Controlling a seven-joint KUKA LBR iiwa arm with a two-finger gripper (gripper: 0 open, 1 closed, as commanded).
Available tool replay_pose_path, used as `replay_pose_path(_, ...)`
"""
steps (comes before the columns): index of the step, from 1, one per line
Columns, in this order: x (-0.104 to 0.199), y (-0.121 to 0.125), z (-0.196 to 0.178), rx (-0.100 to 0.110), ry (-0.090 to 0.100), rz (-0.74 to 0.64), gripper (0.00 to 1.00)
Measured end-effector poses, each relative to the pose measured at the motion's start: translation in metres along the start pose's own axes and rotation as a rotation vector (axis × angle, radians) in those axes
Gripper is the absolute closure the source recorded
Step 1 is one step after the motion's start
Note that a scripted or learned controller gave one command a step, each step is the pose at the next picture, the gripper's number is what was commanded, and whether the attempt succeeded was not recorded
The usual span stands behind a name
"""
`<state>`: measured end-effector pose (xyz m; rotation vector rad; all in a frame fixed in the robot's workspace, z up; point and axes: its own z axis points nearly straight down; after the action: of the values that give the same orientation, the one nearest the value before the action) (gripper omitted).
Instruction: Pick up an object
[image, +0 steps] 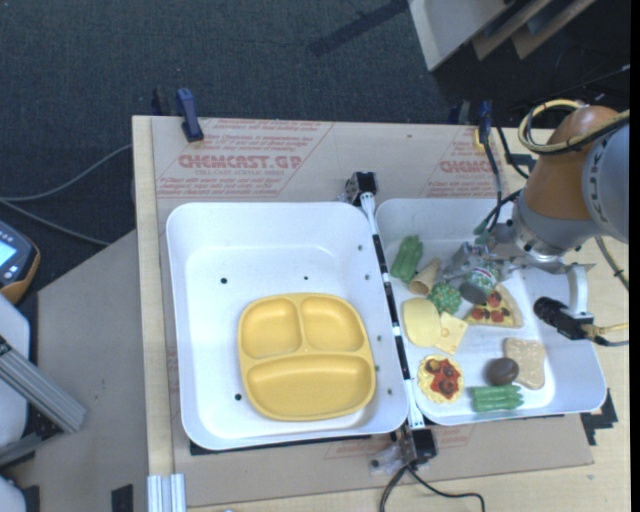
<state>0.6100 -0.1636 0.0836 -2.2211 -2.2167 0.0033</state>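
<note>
Two shallow white bins sit side by side on the tabletop (150, 300). The left bin (200, 250) holds one yellow divided plate (303, 355) with three compartments. The right bin (580, 390) holds a scatter of toy food: one green pickle-like piece (407, 257) near the divider, one tan cone-shaped piece (427, 277) just beside it, one pale yellow rounded piece (421, 321), one yellow cheese wedge (452, 331) touching it, one small round pizza (441, 378) with red toppings, one pizza slice (497, 311), one dark brown rounded piece (502, 371) resting against one tan bread-like slice (527, 361), one green bean-like piece (497, 398) near the front wall, and one dark green leafy piece (446, 297) close under the arm's tip.

The pincer (478, 275) is low over the middle of the right bin, above the leafy piece and the pizza slice; whether it is spread or closed, and whether anything sits in it, cannot be told from this angle. The arm (570, 180) comes in from the right.

Red print on the board behind the bins reads "CHEMCAST GP"; the smaller lines around it are too small to read.
</note>
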Motion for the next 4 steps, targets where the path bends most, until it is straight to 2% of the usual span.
replay_pose_path(1, 0.054, -0.017, -0.002, -0.004, -0.003, -0.004, 0.0)
replay_pose_path(2, 0.057, -0.053, -0.001, 0.0, 0.0, 0.0, 0.0)
replay_pose_path(3, 0.041, -0.015, -0.001, -0.009, -0.003, -0.003, 0.0)
replay_pose_path(4, 0.047, -0.048, -0.001, 0.0, 0.001, -0.001, 0.0)
